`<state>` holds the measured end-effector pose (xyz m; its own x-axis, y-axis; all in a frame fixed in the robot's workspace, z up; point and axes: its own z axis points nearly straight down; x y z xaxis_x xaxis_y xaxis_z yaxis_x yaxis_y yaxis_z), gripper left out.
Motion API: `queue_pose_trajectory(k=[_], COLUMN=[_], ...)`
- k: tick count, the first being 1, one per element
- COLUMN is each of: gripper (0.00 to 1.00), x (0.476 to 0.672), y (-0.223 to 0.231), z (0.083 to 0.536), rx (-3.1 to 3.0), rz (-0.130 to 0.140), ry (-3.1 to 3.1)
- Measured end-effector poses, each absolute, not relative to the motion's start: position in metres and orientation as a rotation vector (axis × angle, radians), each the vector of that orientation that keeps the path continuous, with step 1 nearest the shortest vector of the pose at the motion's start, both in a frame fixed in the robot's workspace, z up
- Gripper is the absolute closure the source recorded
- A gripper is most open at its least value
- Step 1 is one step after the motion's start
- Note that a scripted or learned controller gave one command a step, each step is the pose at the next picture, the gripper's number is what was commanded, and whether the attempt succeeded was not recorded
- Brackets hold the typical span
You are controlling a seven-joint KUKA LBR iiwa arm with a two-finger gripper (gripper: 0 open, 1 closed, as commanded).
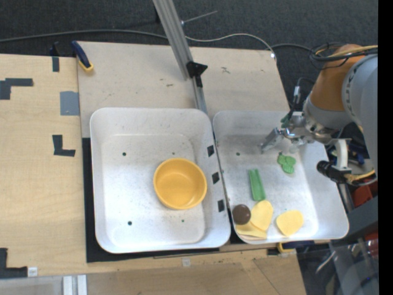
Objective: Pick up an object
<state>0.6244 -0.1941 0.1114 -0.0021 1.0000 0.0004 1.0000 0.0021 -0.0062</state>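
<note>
In the right bin point(319, 226) lie a small green lump point(286, 163), a green stick point(256, 185), a brown ball point(241, 213) and two yellow pieces point(262, 216) point(289, 222). A yellow bowl point(179, 183) sits upright in the left bin point(110, 165). My gripper point(280, 141) hovers over the far part of the right bin, just above and behind the green lump. It is open, and nothing sits between its fingers. One finger point(268, 143) points down-left toward the bin floor.
A slanted metal pole point(178, 32) with a black clamp crosses the bench behind the bins. A blue and yellow tool point(81, 55) lies at the far left. The arm's body point(344, 97) and cables crowd the right side of the right bin.
</note>
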Motion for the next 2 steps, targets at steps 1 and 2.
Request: queue_pose_trajectory(k=[1, 2], gripper=[1.00, 1.00], x=[0.626, 0.627], y=[-0.194, -0.202], z=[0.125, 0.185], rx=[-2.217, -2.224], rz=[0.003, -0.003], ry=[-2.225, -2.226])
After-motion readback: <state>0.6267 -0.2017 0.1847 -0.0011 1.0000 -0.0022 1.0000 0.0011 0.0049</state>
